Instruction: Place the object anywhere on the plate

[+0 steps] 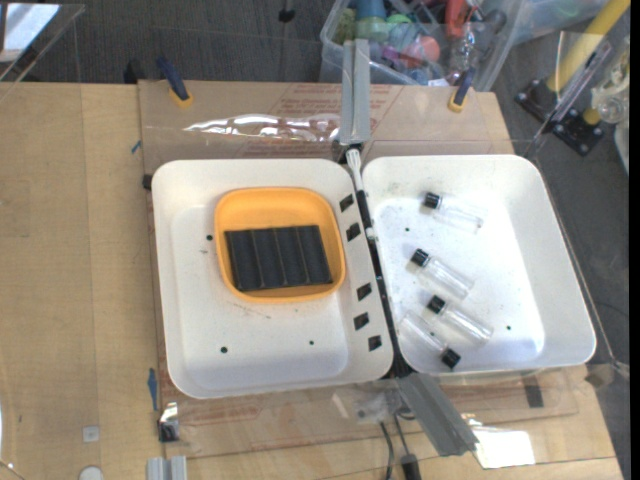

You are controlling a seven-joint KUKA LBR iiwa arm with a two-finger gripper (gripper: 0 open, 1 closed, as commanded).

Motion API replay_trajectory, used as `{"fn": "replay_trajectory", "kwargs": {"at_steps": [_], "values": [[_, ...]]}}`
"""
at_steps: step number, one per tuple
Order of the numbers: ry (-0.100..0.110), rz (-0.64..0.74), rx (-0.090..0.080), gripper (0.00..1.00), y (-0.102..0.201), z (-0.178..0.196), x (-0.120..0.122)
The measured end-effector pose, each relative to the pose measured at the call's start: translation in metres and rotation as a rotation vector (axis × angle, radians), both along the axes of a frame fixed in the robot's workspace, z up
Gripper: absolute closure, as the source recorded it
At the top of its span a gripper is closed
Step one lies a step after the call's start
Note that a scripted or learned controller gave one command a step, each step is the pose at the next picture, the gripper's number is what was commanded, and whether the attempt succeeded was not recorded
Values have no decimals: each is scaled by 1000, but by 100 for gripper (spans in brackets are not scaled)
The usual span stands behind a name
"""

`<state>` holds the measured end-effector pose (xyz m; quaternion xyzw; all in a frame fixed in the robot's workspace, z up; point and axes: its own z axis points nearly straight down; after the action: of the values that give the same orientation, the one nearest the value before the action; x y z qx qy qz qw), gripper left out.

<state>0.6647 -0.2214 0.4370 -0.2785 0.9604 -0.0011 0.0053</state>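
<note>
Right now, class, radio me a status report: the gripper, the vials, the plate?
Four clear vials with black caps lie loose in right bin. Orange plate in left bin, carrying black ridged block. Block covers most of plate.

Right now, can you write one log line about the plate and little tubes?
plate: left bin, holds black block | tubes: four, right bin | placing: not done
</note>
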Motion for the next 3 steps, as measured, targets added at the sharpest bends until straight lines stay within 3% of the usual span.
{"fn": "replay_trajectory", "kwargs": {"at_steps": [3], "values": [[0, 1074, -7, 100, 0, -1, 2]]}}
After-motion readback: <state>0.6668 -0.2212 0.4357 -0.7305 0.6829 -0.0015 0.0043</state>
